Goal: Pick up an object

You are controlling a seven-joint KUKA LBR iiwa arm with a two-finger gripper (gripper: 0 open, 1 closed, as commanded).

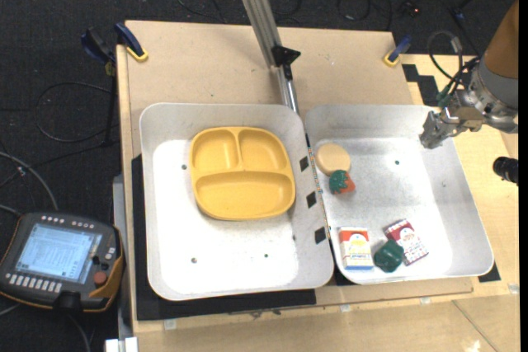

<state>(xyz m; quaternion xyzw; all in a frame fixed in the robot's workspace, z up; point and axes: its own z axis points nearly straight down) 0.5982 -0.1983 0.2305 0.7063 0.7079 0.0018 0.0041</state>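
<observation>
Lying at the near end of the right shallow white bin [462, 202] are a small white carton with a red and blue label [356, 249], a dark green rounded lump [388, 256] touching its right side, and a red and white printed packet [407, 240] just beyond the lump. Farther in, near the bin's left wall, a round tan disc [333, 157] sits with a small green and orange toy [341, 183] against its near edge. The left shallow white bin [165, 218] holds a yellow plastic tray with three compartments [242, 172]. The gripper [432, 133] hangs over the far right corner of the right bin, well apart from every object there; whether it is spread or closed cannot be told. Both bins rest on the tan worktop [206, 62].
</observation>
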